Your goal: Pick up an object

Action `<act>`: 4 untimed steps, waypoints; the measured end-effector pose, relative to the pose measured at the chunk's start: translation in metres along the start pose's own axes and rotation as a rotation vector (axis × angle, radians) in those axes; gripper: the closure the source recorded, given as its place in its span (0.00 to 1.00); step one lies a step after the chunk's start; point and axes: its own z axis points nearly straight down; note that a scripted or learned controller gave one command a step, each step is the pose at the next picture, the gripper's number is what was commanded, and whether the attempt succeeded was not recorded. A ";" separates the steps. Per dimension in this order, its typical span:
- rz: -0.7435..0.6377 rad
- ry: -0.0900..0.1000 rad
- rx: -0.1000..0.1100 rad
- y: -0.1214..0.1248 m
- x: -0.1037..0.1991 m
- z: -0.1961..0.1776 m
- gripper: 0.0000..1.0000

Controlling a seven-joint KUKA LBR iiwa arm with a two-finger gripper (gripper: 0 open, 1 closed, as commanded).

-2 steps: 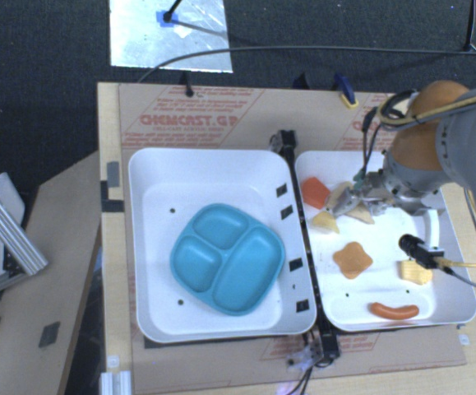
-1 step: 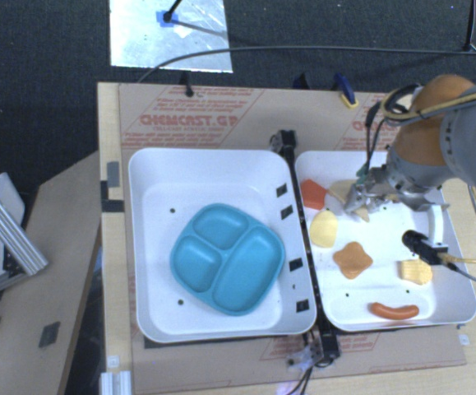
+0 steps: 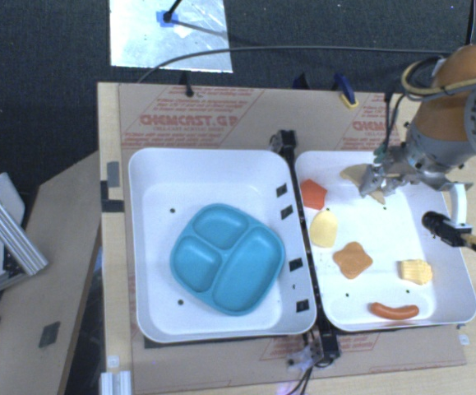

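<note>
Down in the right bin point(image 3: 451, 303), the metal gripper point(image 3: 376, 184) touches a flat tan piece point(image 3: 354, 174), grip state indiscernible.

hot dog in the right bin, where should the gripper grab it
Grip the hot dog across its narrow middle, coming straight down from above. It lies flat and lengthwise along the right bin's near wall, with open floor on its far side for a finger.

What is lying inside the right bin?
The right bin holds five toy foods: a red piece, a yellow piece, an orange piece, a ridged yellow piece, a sausage. The gripper partly covers a tan object.
</note>
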 end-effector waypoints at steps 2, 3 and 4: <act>-0.002 -0.001 -0.002 0.000 -0.005 -0.128 1.00; -0.006 0.003 0.007 -0.004 0.046 -0.110 1.00; -0.007 0.003 0.006 -0.001 0.095 -0.094 1.00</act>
